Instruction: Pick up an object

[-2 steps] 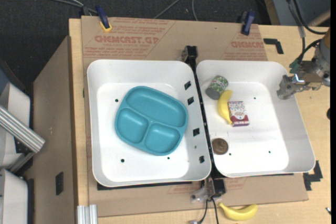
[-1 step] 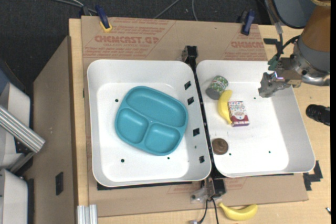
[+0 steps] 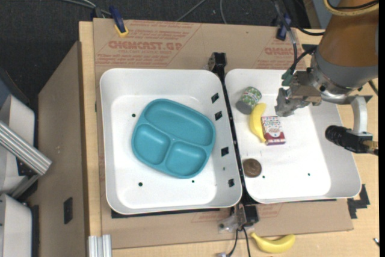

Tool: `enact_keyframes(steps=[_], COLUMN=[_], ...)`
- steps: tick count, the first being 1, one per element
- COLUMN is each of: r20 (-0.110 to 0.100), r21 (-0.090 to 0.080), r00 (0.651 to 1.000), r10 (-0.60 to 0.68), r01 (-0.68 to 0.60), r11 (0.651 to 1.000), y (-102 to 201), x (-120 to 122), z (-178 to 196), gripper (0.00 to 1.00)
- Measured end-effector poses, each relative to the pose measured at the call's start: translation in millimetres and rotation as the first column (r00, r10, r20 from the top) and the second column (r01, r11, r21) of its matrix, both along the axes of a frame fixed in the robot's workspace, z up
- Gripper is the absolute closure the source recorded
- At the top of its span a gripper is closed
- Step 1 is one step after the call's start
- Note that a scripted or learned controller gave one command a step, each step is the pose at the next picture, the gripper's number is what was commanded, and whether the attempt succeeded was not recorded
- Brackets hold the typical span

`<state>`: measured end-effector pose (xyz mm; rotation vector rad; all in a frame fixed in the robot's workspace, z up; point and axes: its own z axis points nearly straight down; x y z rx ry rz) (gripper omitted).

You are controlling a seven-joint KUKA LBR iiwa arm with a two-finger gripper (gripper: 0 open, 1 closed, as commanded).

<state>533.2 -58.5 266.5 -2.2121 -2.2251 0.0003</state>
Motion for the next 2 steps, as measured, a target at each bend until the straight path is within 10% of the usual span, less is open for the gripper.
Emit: enact_keyframes(steps=[2], r20=[-0.001], r21=[0.000], r00=[1.000], r10=[0.000], r01=[0.000], r11=[1.000], y=[110.4], x=[0.6], z=[-10.8], gripper=[1.00])
